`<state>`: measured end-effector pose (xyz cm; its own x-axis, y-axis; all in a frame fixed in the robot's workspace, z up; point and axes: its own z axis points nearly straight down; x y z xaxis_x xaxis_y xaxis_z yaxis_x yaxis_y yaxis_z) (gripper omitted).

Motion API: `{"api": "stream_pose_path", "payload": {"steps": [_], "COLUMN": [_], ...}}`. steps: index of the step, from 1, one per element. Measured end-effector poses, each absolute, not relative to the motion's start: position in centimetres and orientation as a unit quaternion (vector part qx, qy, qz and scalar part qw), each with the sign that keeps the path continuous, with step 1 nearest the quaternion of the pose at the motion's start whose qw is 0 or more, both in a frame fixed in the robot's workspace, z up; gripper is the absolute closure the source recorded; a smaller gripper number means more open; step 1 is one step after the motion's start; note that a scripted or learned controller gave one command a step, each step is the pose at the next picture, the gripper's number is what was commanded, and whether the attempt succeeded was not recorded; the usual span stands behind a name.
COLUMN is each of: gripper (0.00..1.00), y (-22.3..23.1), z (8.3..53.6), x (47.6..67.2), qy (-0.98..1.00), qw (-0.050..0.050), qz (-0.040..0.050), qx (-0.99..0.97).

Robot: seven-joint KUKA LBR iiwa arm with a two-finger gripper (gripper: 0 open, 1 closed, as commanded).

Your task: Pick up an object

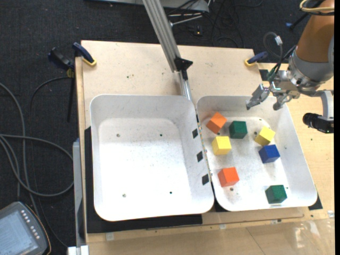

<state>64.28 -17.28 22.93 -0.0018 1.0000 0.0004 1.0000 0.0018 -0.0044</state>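
Hand [267, 97] is hovering open and empty above the right bin's [297, 166] far rim, fingers spread. Blocks are lying loose inside: orange block [216, 123], dark green block [238, 129] and yellow block [221, 144] are crowding together, so a descent there is risking a finger landing on a neighbour. Blue block [269, 153] is sitting just beside another yellow one.

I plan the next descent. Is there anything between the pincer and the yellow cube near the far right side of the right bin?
Nothing visible. The pincer, open, hangs above the right bin's far edge; the yellow cube lies just beyond, uncovered.
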Motion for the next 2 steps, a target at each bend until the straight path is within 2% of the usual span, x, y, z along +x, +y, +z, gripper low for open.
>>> {"api": "stream_pose_path", "payload": {"steps": [1, 2], "gripper": [0.00, 0.00], "y": [-17.3, -17.2], "z": [23.3, 18.8], "x": [64.4, 63.7], "qy": [-0.708, -0.707], "qw": [0.000, 0.001], "qz": [0.0004, 0.0016], "qx": [-0.706, -0.707]}}
